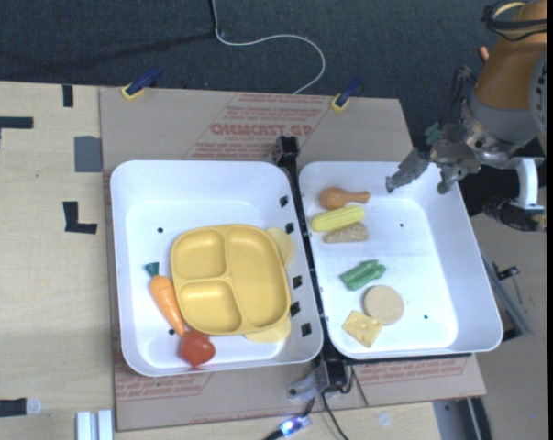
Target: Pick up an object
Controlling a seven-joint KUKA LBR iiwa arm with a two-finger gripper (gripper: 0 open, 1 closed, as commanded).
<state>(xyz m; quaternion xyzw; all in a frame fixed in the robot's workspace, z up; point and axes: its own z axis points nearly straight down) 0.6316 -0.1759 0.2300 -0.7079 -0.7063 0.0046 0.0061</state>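
Objects for picking: lay loose in right white plastic bin (459,246), none yet chosen. Brown toy drumstick (342,196) nearest far rim; yellow toy corn cob (337,218) just beside it, touching a tan grainy bread-like block (347,235). Green toy bean pods (362,273) mid-bin; round beige cookie-shaped disc (383,304) and pale yellow cheese wedge (361,327) toward near rim, touching. Judged scattered with gaps on purpose, so two fingers could close on one piece alone.

Left white plastic bin (138,191) held yellow four-compartment plastic tray (230,278), tilted over a paler yellow piece; orange toy carrot (168,302) and red toy tomato-like piece (196,347) lay along its left and near side.

Grey two-finger gripper (423,174) hung over right bin's far right corner, well apart from every piece, arm slanting in from right under orange band. Fingers seen splayed wide, one dark tip toward drumstick, the other toward right rim; nothing between them, nothing touched. Judged ready for a descent, drumstick closest candidate; corn and bread block sat too tight together for a clean single grasp
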